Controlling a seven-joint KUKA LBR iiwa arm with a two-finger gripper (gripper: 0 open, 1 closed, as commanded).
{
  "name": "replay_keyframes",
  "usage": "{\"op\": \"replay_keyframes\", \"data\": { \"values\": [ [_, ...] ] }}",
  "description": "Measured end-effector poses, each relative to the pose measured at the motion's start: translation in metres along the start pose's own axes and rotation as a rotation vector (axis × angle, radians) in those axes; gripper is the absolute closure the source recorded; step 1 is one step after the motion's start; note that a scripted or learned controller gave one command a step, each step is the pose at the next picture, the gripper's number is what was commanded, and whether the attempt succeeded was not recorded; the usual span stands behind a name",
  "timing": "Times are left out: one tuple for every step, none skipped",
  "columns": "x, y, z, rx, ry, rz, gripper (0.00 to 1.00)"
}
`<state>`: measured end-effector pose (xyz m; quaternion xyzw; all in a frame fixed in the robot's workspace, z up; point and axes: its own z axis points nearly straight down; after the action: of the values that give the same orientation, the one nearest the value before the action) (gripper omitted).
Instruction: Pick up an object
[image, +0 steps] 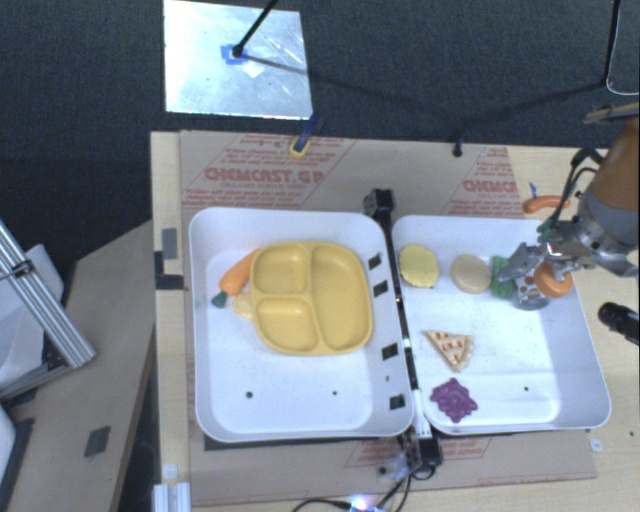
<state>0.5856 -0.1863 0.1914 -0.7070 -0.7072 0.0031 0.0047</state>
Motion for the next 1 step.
{"op": "replay_keyframes", "data": {
  "values": [
    [0.0003,0.0030,-0.0073,-0.012,-0.003,-0.003,0.00]
  ]
}}
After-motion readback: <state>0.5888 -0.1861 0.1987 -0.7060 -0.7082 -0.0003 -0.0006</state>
